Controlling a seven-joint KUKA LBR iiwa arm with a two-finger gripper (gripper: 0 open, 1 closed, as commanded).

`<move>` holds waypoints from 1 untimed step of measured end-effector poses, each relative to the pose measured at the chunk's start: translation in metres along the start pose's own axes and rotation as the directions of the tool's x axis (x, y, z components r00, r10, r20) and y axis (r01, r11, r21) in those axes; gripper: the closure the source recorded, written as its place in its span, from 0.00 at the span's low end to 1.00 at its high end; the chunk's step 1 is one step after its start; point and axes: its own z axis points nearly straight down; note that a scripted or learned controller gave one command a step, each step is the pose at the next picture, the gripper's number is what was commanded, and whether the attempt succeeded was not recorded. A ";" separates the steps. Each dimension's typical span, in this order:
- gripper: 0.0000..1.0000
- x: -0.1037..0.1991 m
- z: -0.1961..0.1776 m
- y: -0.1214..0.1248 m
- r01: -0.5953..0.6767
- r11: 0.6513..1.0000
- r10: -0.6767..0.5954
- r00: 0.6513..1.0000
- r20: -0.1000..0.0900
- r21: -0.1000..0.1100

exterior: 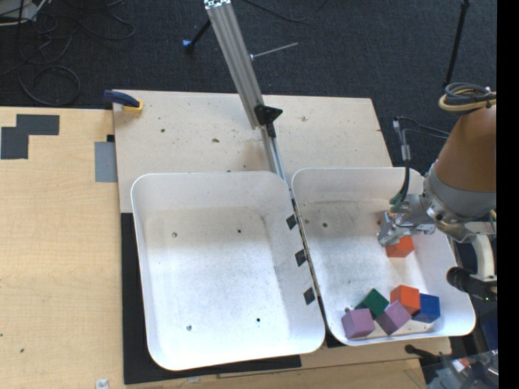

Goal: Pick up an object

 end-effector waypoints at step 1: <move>1.00 0.061 0.000 0.006 0.002 1.000 -0.002 1.000 -0.001 -0.001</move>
